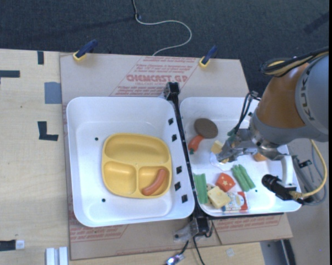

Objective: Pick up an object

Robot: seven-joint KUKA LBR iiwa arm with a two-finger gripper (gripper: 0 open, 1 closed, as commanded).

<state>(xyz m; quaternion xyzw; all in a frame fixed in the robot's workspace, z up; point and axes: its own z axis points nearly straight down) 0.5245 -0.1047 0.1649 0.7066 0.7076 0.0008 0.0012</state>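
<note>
worktop (22,148): we see pale wood with black marks; a cardboard sheet (149,73) lies under the bins.
arm (290,106): we see it reaching in from the right, over the right bin.
left bin (80,120): we see a yellow divided plate (134,159) with a sausage (155,182) in one compartment.
right bin (221,105): we see small play foods heaped close: brown disc (206,128), green sticks (243,177), red piece (225,181), yellow block (218,197).
end effector (228,153): low among the items; we cannot tell if it is open, closed or gripping.
task's thing: we judge any small item just beside it in the right bin.
risk: we think crowding could make the tips strike two pieces, nudging one aside or closing on nothing.
writing: we read "chemcast" in red on the cardboard and "ku" on the arm.
</note>
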